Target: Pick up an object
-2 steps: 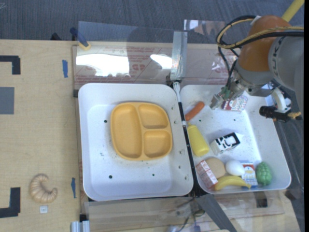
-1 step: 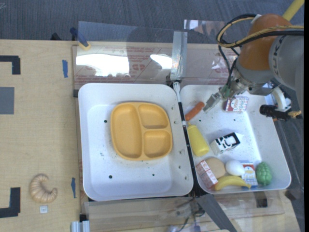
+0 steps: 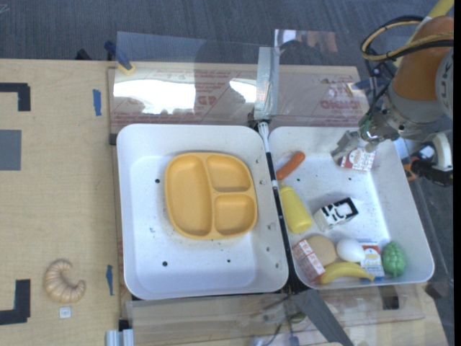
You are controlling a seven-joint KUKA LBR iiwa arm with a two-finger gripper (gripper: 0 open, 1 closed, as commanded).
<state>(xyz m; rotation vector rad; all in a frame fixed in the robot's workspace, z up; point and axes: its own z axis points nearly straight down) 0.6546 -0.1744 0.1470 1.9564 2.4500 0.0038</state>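
Note:
My gripper [image 3: 351,145] hangs over the far right corner of the right bin [image 3: 403,193]. Right under it, against the bin's far wall, lies a small red and white packet [image 3: 359,160]; whether the two touch I cannot tell. Elsewhere in this bin are an orange carrot [image 3: 290,165], a yellow bottle [image 3: 295,209] and a black and white object [image 3: 337,211]. Along the near edge sit a wrapped sandwich [image 3: 315,256], a white egg [image 3: 351,250], a banana [image 3: 346,272] and a green broccoli [image 3: 393,259].
The left bin [image 3: 137,215] holds a yellow divided plate [image 3: 211,194]. A croissant [image 3: 63,280] lies on the wooden bench at the near left. A clear panel [image 3: 187,85] stands behind the bins. Cables [image 3: 389,38] loop above the arm's wrist.

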